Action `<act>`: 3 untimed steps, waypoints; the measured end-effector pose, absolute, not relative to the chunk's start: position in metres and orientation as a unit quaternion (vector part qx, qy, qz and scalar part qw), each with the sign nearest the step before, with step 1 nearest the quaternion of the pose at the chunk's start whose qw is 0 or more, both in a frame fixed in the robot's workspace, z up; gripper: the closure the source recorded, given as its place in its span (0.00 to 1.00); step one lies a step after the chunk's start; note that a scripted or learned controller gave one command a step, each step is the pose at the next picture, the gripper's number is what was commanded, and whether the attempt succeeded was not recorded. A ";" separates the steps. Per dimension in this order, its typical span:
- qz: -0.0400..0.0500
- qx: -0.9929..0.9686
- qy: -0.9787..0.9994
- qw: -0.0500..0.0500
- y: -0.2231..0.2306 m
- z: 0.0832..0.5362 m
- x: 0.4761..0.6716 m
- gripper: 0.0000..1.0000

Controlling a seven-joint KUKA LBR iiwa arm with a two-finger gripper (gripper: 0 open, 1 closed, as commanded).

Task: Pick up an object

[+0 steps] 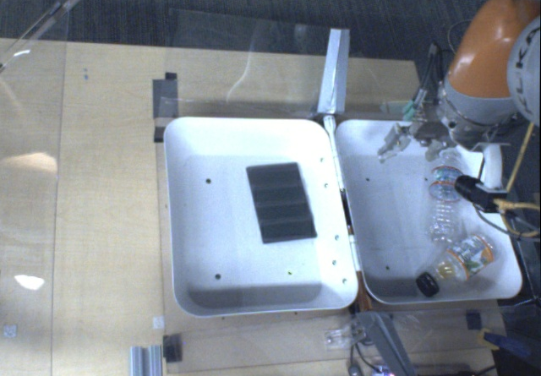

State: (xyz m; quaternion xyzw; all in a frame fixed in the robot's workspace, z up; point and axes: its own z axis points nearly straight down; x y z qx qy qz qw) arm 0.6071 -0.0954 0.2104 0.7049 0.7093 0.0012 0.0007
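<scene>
We log the scene from the left. Bare wooden bench, with a clear sheet lying across its left part. Next, the left bin: one dark ribbed slab lies flat near its middle, tilted slightly off the bin's edges, well apart from every wall. A metal divider post stands at the seam between the bins, at the far edge.

Right bin: a clear plastic bottle lies along the right side, its dark cap toward the near wall. Something small with orange and green on it sits just beside the bottle's lower end; we cannot tell what it is.

The gripper hangs over the far part of the right bin, below the orange band of the arm. Its jaws appear to stand spread, with nothing between them; at this resolution we hold that loosely.

Step in hand, in our judgement: the approach, no grasp made yet. The bottle is the nearest candidate. The next move calls for travel toward the near wall, alignment across the bottle's narrow axis, then descent. Risk: a clear, round bottle may roll or slip from the pinch.
</scene>
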 end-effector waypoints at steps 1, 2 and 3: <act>0.002 0.680 0.734 0.003 -0.169 0.202 0.611 0.00; 0.011 0.710 0.704 0.018 -0.199 0.116 0.630 0.00; 0.003 0.696 0.718 0.003 -0.172 0.187 0.628 0.00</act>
